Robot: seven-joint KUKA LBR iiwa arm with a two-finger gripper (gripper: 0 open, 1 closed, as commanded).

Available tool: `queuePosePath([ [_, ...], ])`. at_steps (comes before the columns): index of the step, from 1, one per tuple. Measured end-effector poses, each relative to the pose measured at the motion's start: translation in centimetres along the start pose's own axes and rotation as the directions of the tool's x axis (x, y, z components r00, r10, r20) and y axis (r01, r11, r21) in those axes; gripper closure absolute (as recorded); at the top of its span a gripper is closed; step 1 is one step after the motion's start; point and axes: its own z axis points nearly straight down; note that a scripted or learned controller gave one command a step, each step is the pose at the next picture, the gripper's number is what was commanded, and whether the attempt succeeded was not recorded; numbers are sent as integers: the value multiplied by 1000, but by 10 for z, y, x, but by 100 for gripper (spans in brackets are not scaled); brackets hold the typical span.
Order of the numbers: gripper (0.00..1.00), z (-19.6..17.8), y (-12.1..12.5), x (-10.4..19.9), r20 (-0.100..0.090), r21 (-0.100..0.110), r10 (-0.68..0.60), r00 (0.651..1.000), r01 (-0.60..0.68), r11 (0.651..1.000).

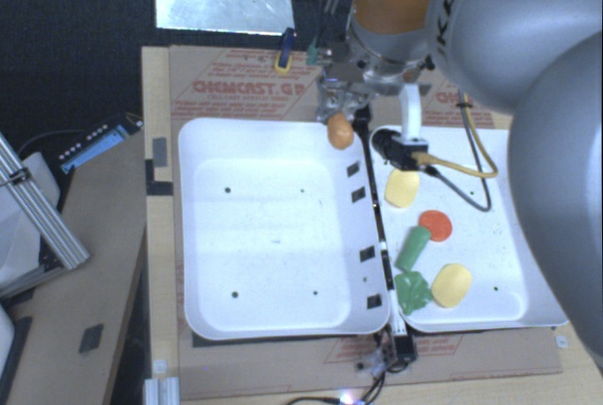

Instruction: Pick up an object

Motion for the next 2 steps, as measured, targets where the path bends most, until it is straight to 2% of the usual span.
queuePosePath([
  [1,100,-58,-9,92,-4,-13,-1,1000,1,1000],
  [2,100,-209,-49,93,-5,-25,6,1000,-6,1000],
])
